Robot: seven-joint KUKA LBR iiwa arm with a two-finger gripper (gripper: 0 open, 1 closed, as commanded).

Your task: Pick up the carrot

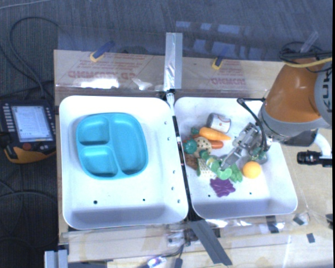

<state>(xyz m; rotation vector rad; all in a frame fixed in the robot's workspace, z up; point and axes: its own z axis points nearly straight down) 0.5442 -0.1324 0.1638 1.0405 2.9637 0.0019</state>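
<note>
The carrot [215, 134] is orange and lies in the right bin [279, 197], in the upper part of a pile of toy food, tip pointing right. My gripper [234, 154] hangs low over the pile, below and to the right of the carrot, its fingers above the green pieces. No part of the carrot is between the fingers. The arm's orange band [293, 96] stands above the bin's right side.
Around the carrot lie a grey can [219, 121], a teal ball [190, 147], a spotted cookie [201, 144], green pieces [223, 173], a purple grape bunch [223, 187] and an orange fruit [252, 170]. The left bin [78, 205] holds a blue divided plate [110, 144].
</note>
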